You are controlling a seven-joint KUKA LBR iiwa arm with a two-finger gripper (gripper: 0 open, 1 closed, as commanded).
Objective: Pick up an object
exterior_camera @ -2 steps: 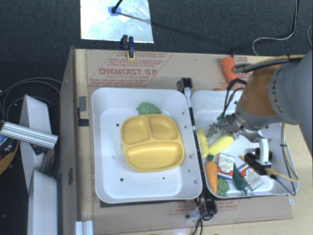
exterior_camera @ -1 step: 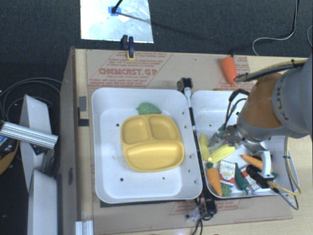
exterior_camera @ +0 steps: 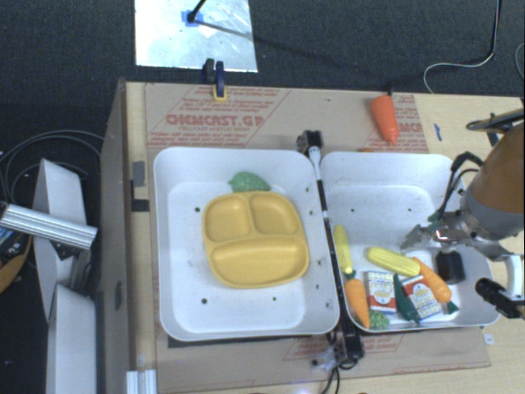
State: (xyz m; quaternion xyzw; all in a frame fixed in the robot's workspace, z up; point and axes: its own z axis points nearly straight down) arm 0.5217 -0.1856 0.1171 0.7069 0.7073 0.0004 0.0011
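The grey arm with the orange band (exterior_camera: 502, 183) enters from the right edge of the frame. Its gripper (exterior_camera: 422, 236) is over the right part of the right-hand shallow white bin (exterior_camera: 385, 175), at mid height of that bin. Whether the gripper is open or closed cannot be determined from this view.

The pickable items lie in a cluster in the lower half of the right-hand bin:
- A yellow plastic corn cob (exterior_camera: 394, 261) lies just below and left of the gripper.
- A slender yellow cob-shaped item (exterior_camera: 342, 249) lies along the bin's left wall.
- An orange plastic carrot (exterior_camera: 356, 300) lies below the slender item, near the lower left corner.
- A second orange carrot (exterior_camera: 433, 281) lies tilted at the right of the cluster.
- A small printed carton (exterior_camera: 380, 290) and a second printed carton (exterior_camera: 422, 302) lie between the two carrots.

The left-hand shallow white bin (exterior_camera: 184, 220) holds a yellow three-compartment plastic plate (exterior_camera: 254, 238). A green leaf-shaped item (exterior_camera: 248, 181) touches the plate's upper edge.

A third orange carrot (exterior_camera: 384, 117) lies outside the bins on the brown cardboard sheet with red lettering (exterior_camera: 271, 113), above the right-hand bin.
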